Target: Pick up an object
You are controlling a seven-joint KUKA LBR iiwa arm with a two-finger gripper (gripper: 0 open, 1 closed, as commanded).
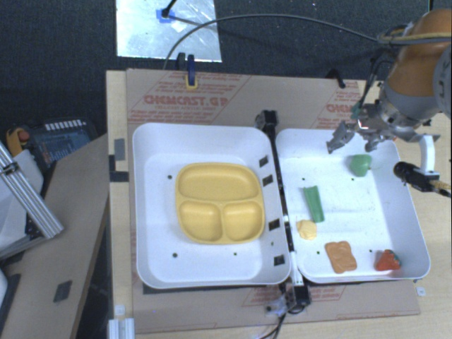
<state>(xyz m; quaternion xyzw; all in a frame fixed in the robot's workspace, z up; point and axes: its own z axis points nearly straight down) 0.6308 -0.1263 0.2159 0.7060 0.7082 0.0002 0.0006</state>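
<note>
My gripper (355,140) hangs over the far part of the right bin (395,210), its two fingers spread open with nothing between them. A round green object (360,164) lies in the bin just below and to the right of the fingertips. Further toward the front lie a long green piece (313,203), a small yellow piece (306,229), an orange toast-like piece (341,256) and a red strawberry-like piece (387,260).
The left bin (152,189) holds a yellow divided plate (216,202). A black clamp (268,119) sits on the ridge between the two bins at the far side. Cardboard lies under both bins.
</note>
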